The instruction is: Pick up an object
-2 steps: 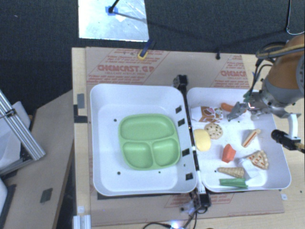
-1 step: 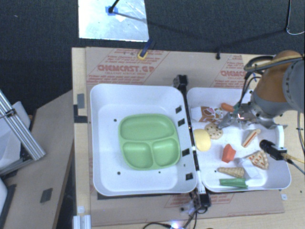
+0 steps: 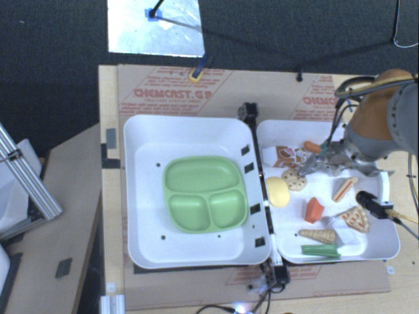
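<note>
hovering tool (image 3: 306, 167) above cookie (image 3: 294, 180) — right bin (image 3: 386, 241) (toy food)

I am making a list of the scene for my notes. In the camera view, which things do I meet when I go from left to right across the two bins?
Green divided tray → yellow ball → red piece → hot dog → pizza slice.

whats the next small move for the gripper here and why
Probably lower the gripper a little onto the cookie just below and left of its tip. It sits low in the right bin, above the toy food, with nothing visibly held between its fingers.
</note>
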### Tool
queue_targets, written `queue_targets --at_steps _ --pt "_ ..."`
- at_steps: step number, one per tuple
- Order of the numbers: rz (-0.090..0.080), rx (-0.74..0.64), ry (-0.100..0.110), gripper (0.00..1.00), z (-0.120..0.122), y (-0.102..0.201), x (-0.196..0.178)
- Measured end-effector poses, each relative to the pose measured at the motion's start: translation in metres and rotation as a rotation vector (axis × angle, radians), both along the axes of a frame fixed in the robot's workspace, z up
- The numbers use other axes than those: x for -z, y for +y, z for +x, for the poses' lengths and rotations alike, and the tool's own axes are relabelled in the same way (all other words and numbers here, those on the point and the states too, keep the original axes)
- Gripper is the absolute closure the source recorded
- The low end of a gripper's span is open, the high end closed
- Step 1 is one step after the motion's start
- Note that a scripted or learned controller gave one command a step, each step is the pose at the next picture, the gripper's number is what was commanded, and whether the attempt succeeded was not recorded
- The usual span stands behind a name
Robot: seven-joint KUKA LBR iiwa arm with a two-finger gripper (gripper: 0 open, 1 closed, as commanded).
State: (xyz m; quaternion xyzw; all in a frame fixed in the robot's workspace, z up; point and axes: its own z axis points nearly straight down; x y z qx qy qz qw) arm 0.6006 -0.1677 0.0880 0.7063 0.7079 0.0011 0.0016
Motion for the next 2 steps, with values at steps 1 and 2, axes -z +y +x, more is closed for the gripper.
queue_targets --at_steps 1,2 --pt "0.001 -0.001 -0.008 1.0 0.003 0.001 -0.012" --pt "0.0 -0.003 -0.001 1.0 0.0 0.011 -0.066"
